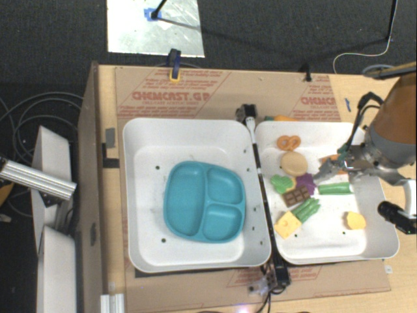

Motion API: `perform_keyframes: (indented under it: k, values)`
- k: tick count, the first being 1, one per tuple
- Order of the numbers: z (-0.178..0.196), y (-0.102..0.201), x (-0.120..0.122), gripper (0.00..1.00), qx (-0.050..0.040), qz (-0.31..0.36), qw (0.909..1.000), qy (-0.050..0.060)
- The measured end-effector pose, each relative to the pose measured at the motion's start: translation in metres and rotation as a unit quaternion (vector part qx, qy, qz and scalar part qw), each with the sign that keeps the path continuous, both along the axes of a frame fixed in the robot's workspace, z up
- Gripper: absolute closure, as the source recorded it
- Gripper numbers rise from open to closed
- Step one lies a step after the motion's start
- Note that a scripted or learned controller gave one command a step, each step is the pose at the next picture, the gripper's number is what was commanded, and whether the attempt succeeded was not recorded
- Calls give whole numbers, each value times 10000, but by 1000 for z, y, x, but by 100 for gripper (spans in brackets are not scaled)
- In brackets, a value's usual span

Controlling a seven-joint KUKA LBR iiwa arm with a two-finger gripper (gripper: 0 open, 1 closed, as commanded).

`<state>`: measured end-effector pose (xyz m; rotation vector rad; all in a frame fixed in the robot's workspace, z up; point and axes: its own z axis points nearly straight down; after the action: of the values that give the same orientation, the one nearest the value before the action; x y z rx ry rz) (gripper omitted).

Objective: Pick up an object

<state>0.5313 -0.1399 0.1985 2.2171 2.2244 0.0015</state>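
The tool (326, 169) hangs low over the right bin (374, 240), reaching in from the right, its tip just beside the green bean (335, 188) and the purple piece (306, 184). Whether its fingers are open or closed cannot be told from here, and nothing is visibly held between them.

The right bin carries a scatter of toy food: a pretzel (288, 141) near the back, a tan bun (294, 163) under it, a green leaf piece (281, 183), a brown chocolate block (297, 196), a green pod (305, 209), a yellow cheese wedge (287, 225) and a small yellow piece (355, 221) standing apart to the right. The left bin (146, 175) holds a blue 3-part plate (204, 201).

These pieces look like light, stiff plastic, likely smooth and apt to slip or skid. The green bean is probably best pinched across its narrow middle; the small yellow piece, well apart from the others, looks the easiest to take cleanly.

The cardboard (169, 96) behind the bins bears red print reading roughly "CHEMCAST GP".
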Motion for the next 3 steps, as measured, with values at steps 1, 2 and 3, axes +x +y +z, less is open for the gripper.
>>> perform_keyframes:
  k: [1,2,3]
  values:
    - [-119,1,55,0,-2,15,10000,-2]
    - [-115,13,-23,0,12,-19,10000,38]
    - [-103,12,-18,100,-4,-8,10000,-17]
